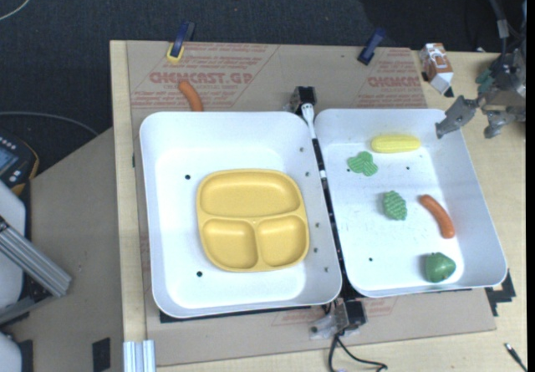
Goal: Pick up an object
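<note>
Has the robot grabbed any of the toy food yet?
Not yet. The gripper sits at the far right corner of the right bin, open, with nothing between its fingers. The yellow corn, two green veggies, the sausage and the green pepper all lie in the bin. Choosing, grabbing and lifting are all left.

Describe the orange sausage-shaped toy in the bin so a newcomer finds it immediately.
Look in the right white bin, near its right wall. The orange sausage-shaped toy lies slanted there, between the textured green lump and the glossy green pepper-like toy. It is that bin's one orange item.
</note>
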Robot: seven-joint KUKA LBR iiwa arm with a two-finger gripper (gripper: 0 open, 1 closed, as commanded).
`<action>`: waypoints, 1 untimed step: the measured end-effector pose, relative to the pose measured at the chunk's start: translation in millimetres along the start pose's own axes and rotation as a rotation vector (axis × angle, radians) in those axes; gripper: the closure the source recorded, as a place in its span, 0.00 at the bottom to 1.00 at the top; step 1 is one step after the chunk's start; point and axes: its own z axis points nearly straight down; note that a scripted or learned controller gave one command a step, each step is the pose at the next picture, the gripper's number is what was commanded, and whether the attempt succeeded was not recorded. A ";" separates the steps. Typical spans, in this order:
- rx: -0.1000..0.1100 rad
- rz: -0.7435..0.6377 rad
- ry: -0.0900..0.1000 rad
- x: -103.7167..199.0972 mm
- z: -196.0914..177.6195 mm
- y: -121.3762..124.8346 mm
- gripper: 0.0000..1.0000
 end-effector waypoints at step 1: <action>-0.013 -0.003 -0.003 0.6 -7.8 2.2 0.00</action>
